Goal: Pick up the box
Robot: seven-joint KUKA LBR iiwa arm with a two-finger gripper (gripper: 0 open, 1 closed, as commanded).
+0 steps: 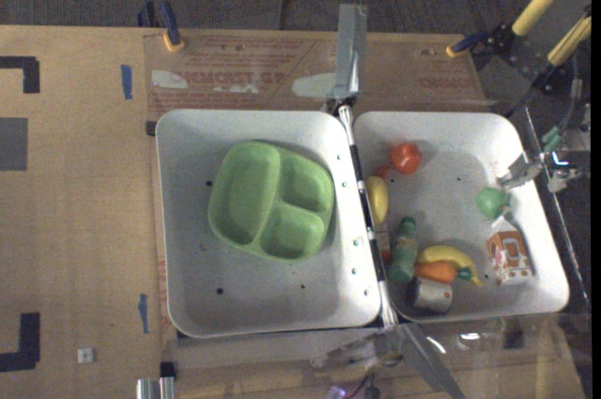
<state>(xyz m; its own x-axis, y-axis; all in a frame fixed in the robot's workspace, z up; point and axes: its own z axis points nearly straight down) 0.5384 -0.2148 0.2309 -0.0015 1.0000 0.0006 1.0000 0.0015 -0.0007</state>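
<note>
On the counter (84,228), the left white bin (188,294) holds a green divided plate (272,200), lying flat and turned at an angle. In the right white bin (451,172) a yellow lemon (377,198) lies against the dividing wall, with an orange-red fruit (406,158) just above it. A green bottle (404,249) stands beside a banana (447,255) and a carrot (437,272), which touch. A small can (432,295) sits below them. A green round fruit (491,202) lies near the right wall.
</note>
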